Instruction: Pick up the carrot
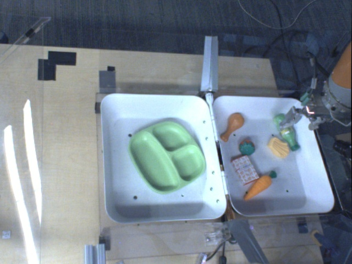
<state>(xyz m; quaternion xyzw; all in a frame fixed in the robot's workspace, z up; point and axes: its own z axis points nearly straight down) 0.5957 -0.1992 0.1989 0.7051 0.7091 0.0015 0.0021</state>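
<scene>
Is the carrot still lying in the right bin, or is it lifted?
Lying in the bin. The carrot rests flat on the right bin floor, near the front, beside the patterned card. The end effector is apart from it.

L bin [110, 202]: green divided plate [167, 155], 3 compartments, roughly centred. R bin [324, 197]: brown drumstick-shaped toy [232, 126] near the divider, small dark green/red item [247, 147] below it, patterned pink card [245, 169], yellow block [278, 147], green item [288, 135] just beside it. Counter [55, 158]: pale wood, black markers at top L.
</scene>
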